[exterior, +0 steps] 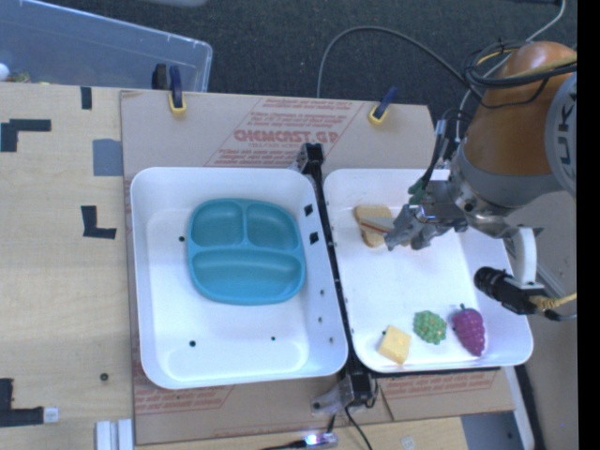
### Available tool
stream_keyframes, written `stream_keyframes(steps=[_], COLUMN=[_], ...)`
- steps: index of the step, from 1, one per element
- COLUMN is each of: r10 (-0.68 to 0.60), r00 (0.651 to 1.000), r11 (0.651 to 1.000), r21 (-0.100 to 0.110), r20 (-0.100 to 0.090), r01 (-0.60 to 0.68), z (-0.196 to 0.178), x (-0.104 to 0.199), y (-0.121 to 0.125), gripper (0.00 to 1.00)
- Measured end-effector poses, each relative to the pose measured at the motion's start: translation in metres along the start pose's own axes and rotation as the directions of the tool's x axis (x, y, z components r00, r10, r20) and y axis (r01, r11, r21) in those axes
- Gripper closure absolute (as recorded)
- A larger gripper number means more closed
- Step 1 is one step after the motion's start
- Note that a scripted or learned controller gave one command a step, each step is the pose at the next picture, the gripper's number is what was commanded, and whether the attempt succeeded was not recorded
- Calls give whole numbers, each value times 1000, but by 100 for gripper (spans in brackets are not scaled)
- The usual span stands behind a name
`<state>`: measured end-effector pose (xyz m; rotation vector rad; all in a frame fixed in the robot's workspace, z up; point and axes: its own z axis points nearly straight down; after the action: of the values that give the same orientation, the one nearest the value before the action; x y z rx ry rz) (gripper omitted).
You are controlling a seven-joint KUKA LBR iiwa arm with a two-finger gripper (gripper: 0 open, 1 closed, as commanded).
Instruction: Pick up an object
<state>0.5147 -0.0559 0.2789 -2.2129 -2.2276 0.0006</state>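
In the right bin (487,350), the tool (405,232) hangs low just beside a tan bread piece (373,224) at the far left; whether it is clenched or released cannot be told. A yellow cheese wedge (396,345), green broccoli (430,327) and purple grapes (469,330) lie along the near edge. The left bin (150,345) holds a blue divided plate (247,251).

Blue divided plate (247,251) in left white bin (150,279), on cardboard sheet (272,134)

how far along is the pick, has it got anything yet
Early. Done: the arm has reached into the right bin, with the hand low beside the bread-like piece. Nothing looks lifted. Cheese wedge, green piece and purple grapes lie untouched. Left: grasping and lifting.
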Motion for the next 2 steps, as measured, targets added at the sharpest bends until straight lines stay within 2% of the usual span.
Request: stream_keyframes(steps=[2], r10=[2], r00=[1000], r11=[1000], r21=[1], r20=[1], r01=[-2], z=[7], x=[86], y=[49], gripper=[100])
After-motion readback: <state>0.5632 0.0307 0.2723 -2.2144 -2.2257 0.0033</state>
